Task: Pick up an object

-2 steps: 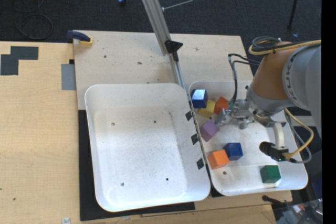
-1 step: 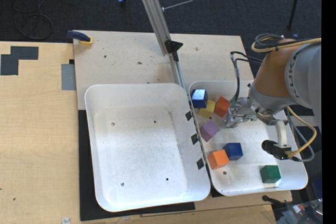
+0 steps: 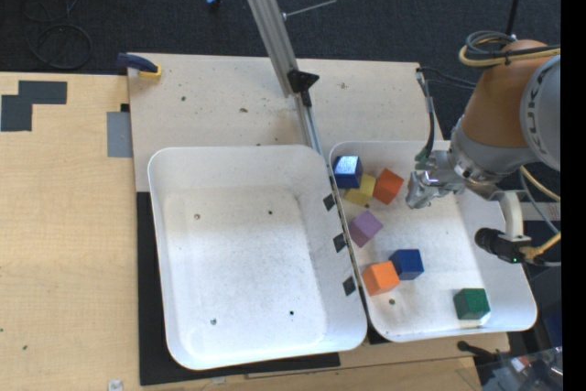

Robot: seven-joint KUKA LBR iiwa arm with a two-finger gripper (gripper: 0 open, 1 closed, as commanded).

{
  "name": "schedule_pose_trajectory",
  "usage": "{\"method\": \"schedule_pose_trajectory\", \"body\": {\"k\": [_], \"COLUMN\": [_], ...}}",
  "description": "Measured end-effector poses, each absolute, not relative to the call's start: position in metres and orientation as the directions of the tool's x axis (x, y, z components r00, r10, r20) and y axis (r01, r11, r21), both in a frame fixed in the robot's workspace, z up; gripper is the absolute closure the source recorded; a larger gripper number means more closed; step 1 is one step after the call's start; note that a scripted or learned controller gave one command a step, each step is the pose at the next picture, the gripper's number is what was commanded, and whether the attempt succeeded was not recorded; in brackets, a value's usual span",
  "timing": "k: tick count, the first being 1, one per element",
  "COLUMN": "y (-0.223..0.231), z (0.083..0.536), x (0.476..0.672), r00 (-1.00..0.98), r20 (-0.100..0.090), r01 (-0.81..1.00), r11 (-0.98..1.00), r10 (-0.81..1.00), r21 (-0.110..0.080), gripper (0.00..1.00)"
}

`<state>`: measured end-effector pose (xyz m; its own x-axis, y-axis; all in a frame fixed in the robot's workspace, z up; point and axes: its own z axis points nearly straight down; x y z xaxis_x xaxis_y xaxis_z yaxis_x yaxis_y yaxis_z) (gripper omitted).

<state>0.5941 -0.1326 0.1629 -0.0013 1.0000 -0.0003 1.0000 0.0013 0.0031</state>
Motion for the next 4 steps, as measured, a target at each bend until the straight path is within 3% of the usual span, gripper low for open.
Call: {"method": "schedule_pose_trajectory", "body": {"k": [1, 2, 4], "y": [-0.128, -0.129, -0.038], "z": [0.209, 0.225, 0.209], "x": [0.6, 0.6, 0.56], "r00": [-0.001, -0.001, -0.003], "r20": [0.0, 0.0, 0.002], "r01": [1.0, 1.0, 1.0], "r11": [0.001, 0.001, 0.003], "r10": [1.0, 1.0, 1.0], "r21": [0.003, 0.0, -0.006], "gripper": [1.0, 1.0, 1.0]}}
